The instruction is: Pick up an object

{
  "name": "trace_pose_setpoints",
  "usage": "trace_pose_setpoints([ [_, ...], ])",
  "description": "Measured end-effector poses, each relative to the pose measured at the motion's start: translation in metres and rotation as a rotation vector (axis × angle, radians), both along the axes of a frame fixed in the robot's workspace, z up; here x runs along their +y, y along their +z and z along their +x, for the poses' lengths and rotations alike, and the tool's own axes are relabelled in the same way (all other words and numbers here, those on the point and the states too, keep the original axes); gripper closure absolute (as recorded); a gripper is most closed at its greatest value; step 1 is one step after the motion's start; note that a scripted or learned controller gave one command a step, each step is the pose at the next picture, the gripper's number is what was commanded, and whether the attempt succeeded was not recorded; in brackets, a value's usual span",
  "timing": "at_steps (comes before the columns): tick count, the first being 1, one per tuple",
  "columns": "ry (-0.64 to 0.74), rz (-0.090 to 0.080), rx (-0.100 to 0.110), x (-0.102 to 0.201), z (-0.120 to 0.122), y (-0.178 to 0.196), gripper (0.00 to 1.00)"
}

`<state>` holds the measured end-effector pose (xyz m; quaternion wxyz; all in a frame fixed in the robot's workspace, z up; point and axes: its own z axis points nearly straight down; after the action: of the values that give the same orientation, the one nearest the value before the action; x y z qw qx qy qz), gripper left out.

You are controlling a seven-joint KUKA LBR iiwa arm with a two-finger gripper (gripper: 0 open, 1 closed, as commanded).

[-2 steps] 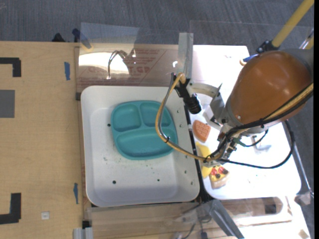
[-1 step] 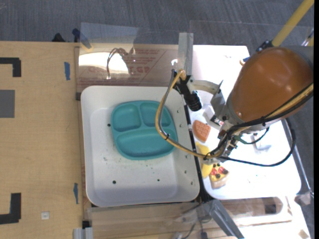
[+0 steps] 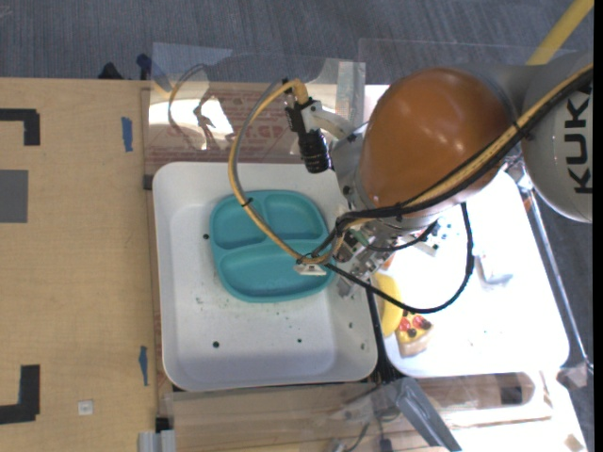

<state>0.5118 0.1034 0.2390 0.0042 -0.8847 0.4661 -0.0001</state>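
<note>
- Big orange arm (image 3: 429, 139) hangs closest to us, over the gap between the two white bins.
- Under it sits the tool (image 3: 350, 257); I cannot tell its state.
- Teal plate (image 3: 268, 243) lies in the left bin (image 3: 188, 328), just left of the tool, its long side running left to right.
- Small yellow toy (image 3: 407, 326) lies in the right bin (image 3: 528, 337), just below the tool.

White bin (image 3: 254, 347), shallow, scattered dark specks on its floor: directly under the gripper (image 3: 349, 257) and spreading to its left in the view. Second white bin (image 3: 509, 328): just beside the gripper, on its right. Cardboard panel (image 3: 75, 252), with black corner marks (image 3: 24, 125) and a grey square (image 3: 11, 196): well apart, far left. Blue tape strip (image 3: 126, 133): on the panel's right edge. Clear plastic sheet (image 3: 203, 111): beyond the gripper, up and left. Wooden frame (image 3: 283, 422): below. Grey floor (image 3: 188, 8): along the top.
</note>
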Motion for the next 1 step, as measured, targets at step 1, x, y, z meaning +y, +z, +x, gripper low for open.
trace_pose_setpoints([
  [1, -0.324, -0.002, 0.006, 0.0786, -0.0336, -0.0184, 1.0],
])
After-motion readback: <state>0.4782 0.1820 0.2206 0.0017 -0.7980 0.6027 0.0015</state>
